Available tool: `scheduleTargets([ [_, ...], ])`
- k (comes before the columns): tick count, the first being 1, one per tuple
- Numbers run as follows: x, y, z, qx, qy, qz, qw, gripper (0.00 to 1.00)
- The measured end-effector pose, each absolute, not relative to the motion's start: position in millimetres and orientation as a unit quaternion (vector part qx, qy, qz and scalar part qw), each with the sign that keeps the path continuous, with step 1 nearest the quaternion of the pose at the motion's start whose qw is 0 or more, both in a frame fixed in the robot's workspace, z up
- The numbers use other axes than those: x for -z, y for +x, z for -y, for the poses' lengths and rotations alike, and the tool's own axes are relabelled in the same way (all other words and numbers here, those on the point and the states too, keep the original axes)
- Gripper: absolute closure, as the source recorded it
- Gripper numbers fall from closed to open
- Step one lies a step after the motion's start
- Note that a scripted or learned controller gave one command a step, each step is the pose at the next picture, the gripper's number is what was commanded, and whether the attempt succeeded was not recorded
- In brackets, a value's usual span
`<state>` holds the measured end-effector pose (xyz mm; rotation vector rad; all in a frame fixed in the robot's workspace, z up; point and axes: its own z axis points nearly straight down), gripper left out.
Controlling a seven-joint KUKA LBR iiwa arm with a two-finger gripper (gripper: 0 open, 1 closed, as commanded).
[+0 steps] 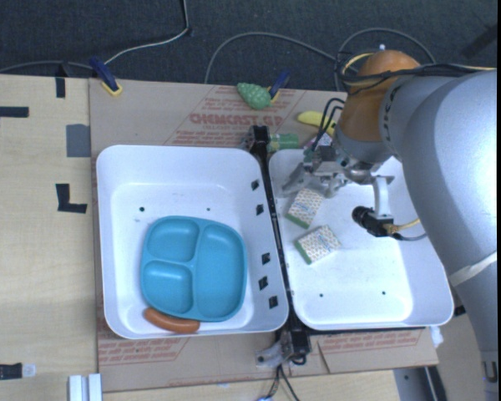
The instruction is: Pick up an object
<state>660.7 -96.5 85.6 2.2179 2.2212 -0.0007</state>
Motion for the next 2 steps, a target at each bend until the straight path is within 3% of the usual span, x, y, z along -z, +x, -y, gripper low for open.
scheduleTargets([
  [2,-85.9,644.6,95.6,0.0005,0.707,-0.707,0.002,0.0],
])
